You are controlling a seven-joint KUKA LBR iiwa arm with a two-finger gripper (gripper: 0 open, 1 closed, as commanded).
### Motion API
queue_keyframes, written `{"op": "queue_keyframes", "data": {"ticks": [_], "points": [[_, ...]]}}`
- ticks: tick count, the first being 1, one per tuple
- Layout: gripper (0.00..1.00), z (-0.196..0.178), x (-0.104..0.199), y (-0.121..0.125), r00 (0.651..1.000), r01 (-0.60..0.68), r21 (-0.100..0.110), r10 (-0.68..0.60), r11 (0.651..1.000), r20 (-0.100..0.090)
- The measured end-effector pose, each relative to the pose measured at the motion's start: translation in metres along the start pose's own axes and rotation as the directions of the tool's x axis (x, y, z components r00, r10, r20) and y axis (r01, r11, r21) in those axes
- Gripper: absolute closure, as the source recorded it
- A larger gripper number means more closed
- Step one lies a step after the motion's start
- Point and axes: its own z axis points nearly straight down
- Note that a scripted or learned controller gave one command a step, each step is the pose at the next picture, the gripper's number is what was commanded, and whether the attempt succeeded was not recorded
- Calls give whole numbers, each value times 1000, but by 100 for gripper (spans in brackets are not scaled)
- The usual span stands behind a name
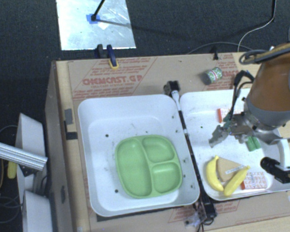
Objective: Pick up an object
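- The end effector [218, 137] hovers mid-right bin [200, 108]; its grip state cannot be told.
- Two bananas [214, 174] lie along that bin's lower edge, bare floor above them.

Two bins side by side on the bench

The plate [148, 165] lies in the left bin [92, 122], toward 6 o'clock. In the right bin [197, 108], two bananas [213, 173] lie at 6 o'clock beside a card [251, 180]; the gripper [221, 134] hangs at 12 o'clock from them.
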Motion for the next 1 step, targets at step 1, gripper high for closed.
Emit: {"op": "queue_keyframes", "data": {"ticks": [1], "points": [[0,118,-33,-17,1000,-3,3,3,1000,0]]}}
